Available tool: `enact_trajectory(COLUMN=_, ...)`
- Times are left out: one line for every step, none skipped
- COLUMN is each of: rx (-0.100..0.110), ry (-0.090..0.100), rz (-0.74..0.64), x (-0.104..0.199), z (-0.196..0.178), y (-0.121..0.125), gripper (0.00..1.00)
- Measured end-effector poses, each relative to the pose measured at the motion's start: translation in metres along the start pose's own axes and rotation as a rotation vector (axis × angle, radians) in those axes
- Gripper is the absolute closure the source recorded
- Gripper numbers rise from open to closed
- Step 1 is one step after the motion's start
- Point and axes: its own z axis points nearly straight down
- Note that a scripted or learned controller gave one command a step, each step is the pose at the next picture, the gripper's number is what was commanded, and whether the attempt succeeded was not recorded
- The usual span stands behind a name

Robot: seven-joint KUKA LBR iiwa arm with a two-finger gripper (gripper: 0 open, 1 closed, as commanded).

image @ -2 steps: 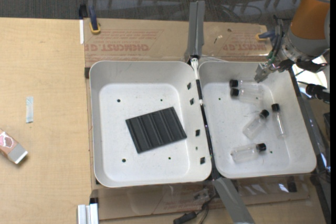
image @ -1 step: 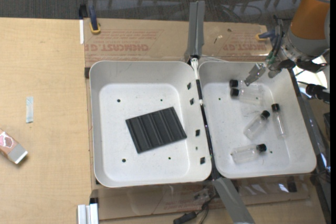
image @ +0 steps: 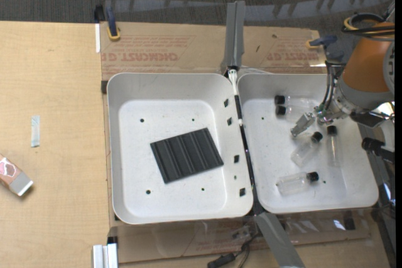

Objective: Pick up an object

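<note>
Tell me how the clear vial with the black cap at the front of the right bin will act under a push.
The clear vial lies on its side, so it will probably roll. It looks like thin clear plastic, likely light and slick. The tool hangs farther back, above other vials.

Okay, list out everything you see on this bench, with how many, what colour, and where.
White bins: two, side by side on the bench.
Ribbed mat: one, dark grey, flat in the left bin.
Clear bottles with black caps: several, exact count unclear, in the right bin.
Small tube: one, pink and white, on the bench at far left.
Small strip: one, grey, on the bench at left.
Arm: one, grey with orange band, over the right bin.
Gripper: one, among the bottles.
</note>
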Motion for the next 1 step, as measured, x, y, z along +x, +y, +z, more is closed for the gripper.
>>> enact_trajectory(rx=0.0, ry=0.001, rz=-0.029, x=0.0242, z=0.0023, y=-0.063, gripper=0.0)
